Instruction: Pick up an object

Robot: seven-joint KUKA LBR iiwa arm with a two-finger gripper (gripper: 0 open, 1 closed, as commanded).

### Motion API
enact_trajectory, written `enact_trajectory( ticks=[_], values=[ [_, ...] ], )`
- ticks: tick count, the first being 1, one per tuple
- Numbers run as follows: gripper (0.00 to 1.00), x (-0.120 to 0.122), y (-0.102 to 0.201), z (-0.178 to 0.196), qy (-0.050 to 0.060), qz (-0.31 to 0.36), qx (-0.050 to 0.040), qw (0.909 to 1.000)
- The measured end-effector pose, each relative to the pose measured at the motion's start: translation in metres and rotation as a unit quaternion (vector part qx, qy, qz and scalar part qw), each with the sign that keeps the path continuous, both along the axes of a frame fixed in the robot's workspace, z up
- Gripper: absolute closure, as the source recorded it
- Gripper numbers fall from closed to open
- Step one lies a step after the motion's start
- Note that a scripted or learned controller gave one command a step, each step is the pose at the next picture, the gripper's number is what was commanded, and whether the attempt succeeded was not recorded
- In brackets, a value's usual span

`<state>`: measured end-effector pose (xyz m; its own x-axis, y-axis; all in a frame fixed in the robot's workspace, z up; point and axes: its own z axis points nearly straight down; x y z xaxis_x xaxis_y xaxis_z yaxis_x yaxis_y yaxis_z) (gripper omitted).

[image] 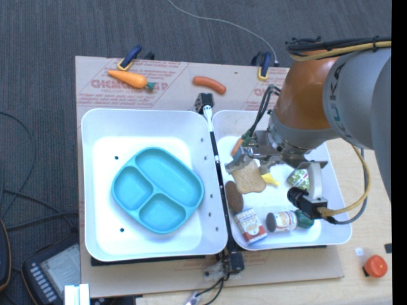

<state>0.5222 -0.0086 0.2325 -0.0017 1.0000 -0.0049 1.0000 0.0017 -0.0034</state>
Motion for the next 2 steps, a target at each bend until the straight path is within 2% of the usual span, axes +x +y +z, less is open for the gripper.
enact_trajectory(
  ticks=[2],
  values=[
    [1.0, 0.0009, -0.0007, 0.0192, 0.0, 0.0, -0.0013, 1.0]
  ],
)
